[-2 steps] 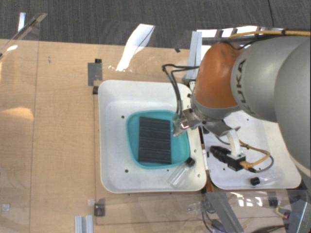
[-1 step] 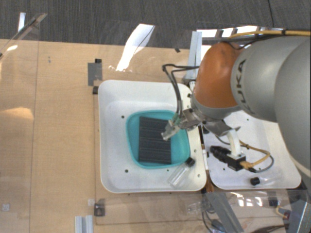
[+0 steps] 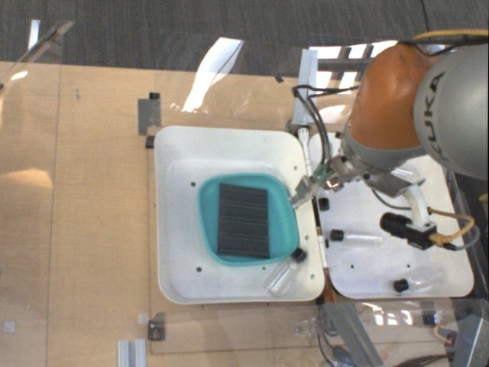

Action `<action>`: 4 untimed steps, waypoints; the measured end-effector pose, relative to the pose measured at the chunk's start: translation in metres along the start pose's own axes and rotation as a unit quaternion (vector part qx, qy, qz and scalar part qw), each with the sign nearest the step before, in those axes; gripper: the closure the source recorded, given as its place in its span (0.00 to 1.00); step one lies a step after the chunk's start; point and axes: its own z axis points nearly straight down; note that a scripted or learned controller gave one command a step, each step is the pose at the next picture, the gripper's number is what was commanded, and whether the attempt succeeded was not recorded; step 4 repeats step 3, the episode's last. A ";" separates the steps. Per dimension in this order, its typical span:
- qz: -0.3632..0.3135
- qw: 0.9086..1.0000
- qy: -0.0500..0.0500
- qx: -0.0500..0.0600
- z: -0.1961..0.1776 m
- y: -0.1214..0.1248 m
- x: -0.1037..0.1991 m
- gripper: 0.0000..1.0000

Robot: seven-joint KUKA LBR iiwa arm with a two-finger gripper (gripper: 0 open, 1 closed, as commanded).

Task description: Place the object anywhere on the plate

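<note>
Two white bins (image 3: pixel 176 281), one teal plate (image 3: pixel 210 205) — perhaps four clear vials (image 3: pixel 284 272).

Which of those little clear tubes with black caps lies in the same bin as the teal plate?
The tube just off the teal plate at its lower right corner, in the left bin. The other two tubes lie in the right bin.

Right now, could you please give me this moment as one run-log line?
arm: above right white bin | gripper: at teal square plate's right rim | dark ribbed rectangular pad: lying on plate | clear black-capped vial: beside plate
</note>
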 end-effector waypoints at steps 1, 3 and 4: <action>-0.002 1.000 -0.001 -0.003 -0.011 0.003 0.000 1.00; -0.103 0.995 0.001 0.001 0.037 -0.011 0.067 0.00; -0.103 0.995 0.001 0.001 0.037 -0.011 0.067 0.00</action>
